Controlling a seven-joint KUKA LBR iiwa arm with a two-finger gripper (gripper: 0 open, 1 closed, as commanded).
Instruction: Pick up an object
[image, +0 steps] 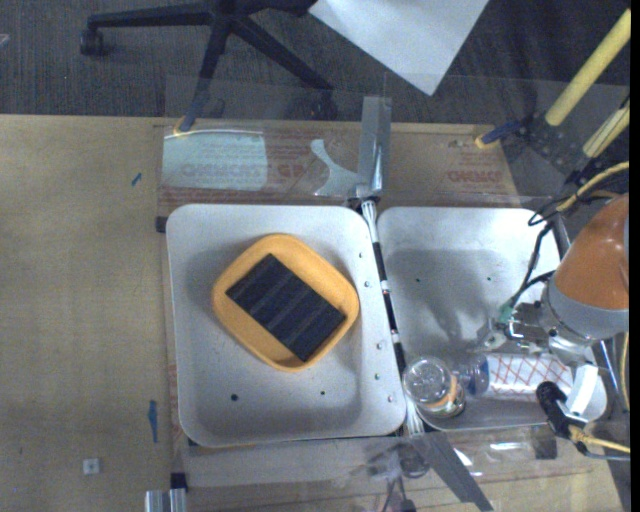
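Camera view looks down on the right bin (440, 240), where a clear plastic bottle (440, 385) lies on its side in the near corner, hard against the wall shared with the left bin (200, 330) — that bin holds a yellow dish with a dark ribbed insert (285, 300), lying flat near its middle. The arm (590, 290) bends low over the right bin's far-right side, its gripper (515, 330) just beside the bottle, and whether it is spread or pinched I cannot tell. My judgement — come straight down across the bottle's round body, well clear of the bin wall, since it may roll
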